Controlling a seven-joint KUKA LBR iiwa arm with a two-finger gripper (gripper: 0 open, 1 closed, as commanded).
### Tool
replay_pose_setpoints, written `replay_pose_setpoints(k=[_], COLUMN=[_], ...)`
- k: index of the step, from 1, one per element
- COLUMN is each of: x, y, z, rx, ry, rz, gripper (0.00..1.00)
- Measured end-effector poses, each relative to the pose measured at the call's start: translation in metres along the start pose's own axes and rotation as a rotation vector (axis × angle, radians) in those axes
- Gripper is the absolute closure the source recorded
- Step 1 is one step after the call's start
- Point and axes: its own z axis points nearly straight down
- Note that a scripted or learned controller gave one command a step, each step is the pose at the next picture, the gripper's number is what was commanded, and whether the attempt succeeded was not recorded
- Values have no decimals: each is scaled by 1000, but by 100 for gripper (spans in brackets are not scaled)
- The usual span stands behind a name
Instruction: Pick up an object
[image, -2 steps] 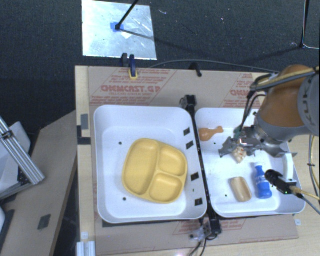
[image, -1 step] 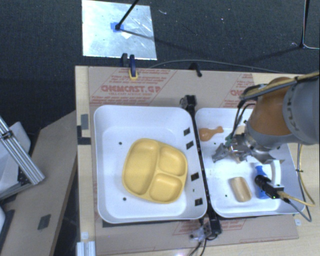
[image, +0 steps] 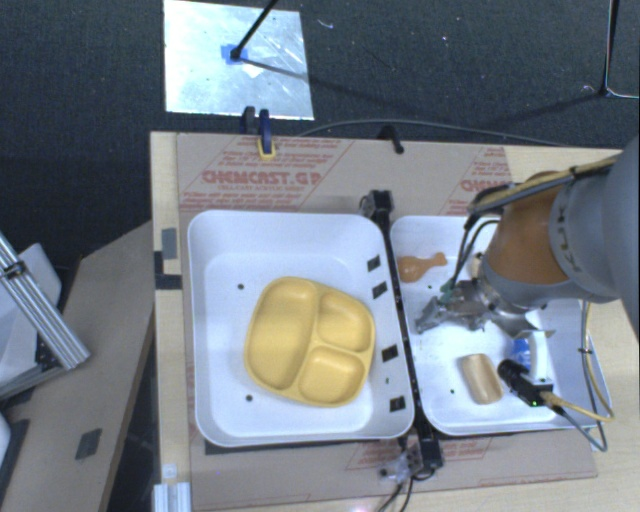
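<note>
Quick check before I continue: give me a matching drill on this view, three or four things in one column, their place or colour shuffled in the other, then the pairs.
Things:
1. divided plate
2. chicken drumstick toy
3. bread-coloured block
4. gripper

Places or colours:
A. tan, near front of right bin
B. yellow, in left bin
C. orange-brown, far end of right bin
D. low over the right bin's middle

Pairs: 1-B, 2-C, 3-A, 4-D

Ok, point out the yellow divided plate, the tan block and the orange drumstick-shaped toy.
yellow divided plate (image: 310, 340): camera view, on its central ridge.
tan block (image: 480, 378): camera view, on its top face.
orange drumstick-shaped toy (image: 420, 266): camera view, on its thick end.
</note>
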Motion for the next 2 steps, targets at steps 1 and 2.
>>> replay_pose_setpoints(k=[1,2], x=[0,0], y=[1,7], z=[-12,-76], rx=[-3,-9], ry=[-1,-2], rz=[0,-2], gripper=[100,100])
